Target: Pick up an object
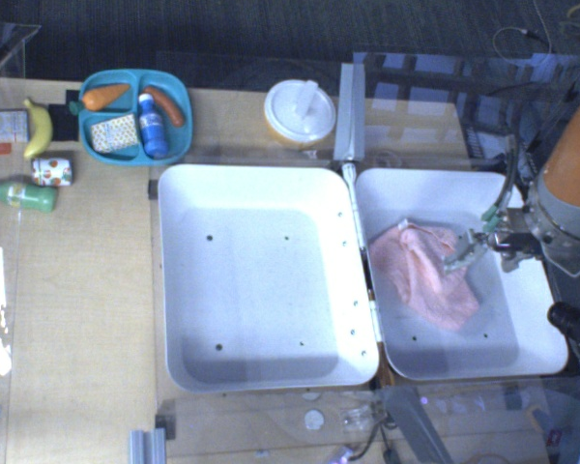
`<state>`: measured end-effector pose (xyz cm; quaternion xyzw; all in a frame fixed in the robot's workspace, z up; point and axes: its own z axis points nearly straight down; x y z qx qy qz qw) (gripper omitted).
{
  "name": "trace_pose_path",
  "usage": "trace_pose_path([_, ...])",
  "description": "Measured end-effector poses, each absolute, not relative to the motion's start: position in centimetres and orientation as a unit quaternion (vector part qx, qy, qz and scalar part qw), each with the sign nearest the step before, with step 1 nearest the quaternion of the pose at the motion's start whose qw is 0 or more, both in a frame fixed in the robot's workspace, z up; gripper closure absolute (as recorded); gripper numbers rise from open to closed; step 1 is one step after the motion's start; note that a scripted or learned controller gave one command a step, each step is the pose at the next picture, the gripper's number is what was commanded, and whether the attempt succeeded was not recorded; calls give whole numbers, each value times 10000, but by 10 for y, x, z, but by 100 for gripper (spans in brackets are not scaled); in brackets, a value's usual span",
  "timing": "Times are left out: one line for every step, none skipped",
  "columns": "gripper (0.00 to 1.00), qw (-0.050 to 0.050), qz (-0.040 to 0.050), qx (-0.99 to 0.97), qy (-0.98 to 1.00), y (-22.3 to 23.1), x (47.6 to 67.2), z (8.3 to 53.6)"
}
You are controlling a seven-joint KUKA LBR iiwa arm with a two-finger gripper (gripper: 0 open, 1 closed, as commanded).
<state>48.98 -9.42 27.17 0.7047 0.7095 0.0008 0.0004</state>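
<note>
- Left bin (256,278): shallow, white, the larger-looking of the pair; bare floor with a few small dark holes.
- Right bin (522,341): white, butted against the left bin along a metal seam; holds the cloth.
- Arm (572,177): enters from the right edge, orange band showing above a grey wrist, leaning down and leftward into the right bin.
- Pink cloth (420,278): crumpled, soft folds, lying on the left half of the right bin's floor, near the seam wall.
- Gripper (461,256): low over the cloth's upper right edge, thin fingers pointing left and touching or nearly touching the fabric; cannot tell how far apart they stand or whether any cloth sits between them.
- Blue divided tray (179,114): on the bench beyond the left bin, toy food inside.
- White lidded cup (301,112): right of the tray.
- Banana (38,127): far left on the bench.
</note>
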Motion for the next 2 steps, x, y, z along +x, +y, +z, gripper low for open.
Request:
trace_pose_path([0,1,1,7005,7136,-126,565,196])
trace_pose_path([0,32,23,6901,7237,-105,593,96])
